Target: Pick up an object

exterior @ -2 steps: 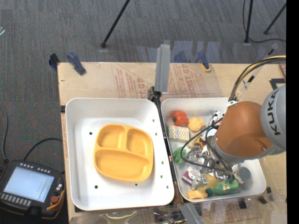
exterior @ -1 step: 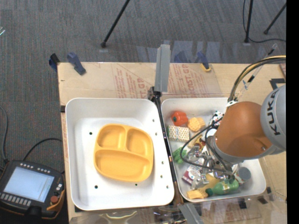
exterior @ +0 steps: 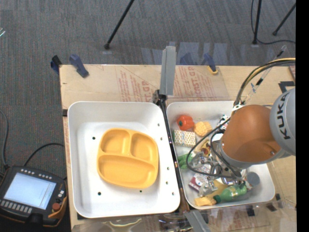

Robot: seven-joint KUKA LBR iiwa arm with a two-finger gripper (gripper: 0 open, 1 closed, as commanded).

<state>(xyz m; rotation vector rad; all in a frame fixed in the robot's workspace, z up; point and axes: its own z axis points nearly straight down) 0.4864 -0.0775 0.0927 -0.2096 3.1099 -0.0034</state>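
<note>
Orange-banded grey arm (exterior: 256,134) hangs over the cluttered right white bin (exterior: 263,187); its pincer's state cannot be told. Yellow divided plastic plate (exterior: 128,157) lies in the left white bin (exterior: 82,129).

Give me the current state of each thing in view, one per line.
Yellow plastic divided plate: flat, upright, in the left white bin, nothing on it.
Red tomato-like toy: resting in the right white bin, near the far left corner.
Green plastic bottle: lying on its side by the near wall.
Grey arm with orange band: low over the right bin's clutter.
</note>
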